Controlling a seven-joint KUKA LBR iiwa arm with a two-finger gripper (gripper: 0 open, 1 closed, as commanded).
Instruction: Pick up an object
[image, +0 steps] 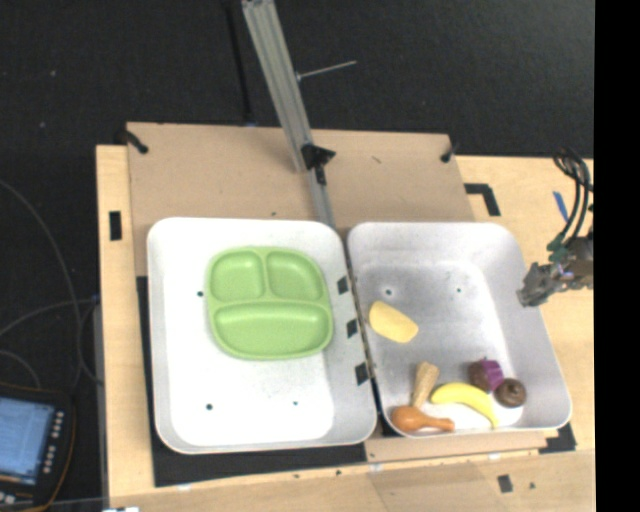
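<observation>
from my seat, nearest the camera at the lower left is a handheld screen unit with a blue display, off the bench; whatever is on it is too small for me to read. cables loop across the dark floor above it.

on the bench, the right bin has its toys crowded into the near corner: an orange carrot-like piece lying along the front wall, a yellow banana just behind it over a white piece, a tan cone-shaped piece tilted beside the banana, then a purple toy and a dark brown round one touching or nearly so by the right wall. a pale yellow lump sits apart, further back near the divider between the bins.

the left bin holds a green divided plate with three compartments, lying flat in its far half.

the gripper hangs at the right bin's right rim, above the wall, well apart from every toy. it is small and dark here, and i cannot tell how its fingers stand. nothing i can see is in it.

beyond the bins, a brown board covers the bench, and a grey metal rail slants from the top edge down to the gap between the bins. i read no labels or brands anywhere.
</observation>
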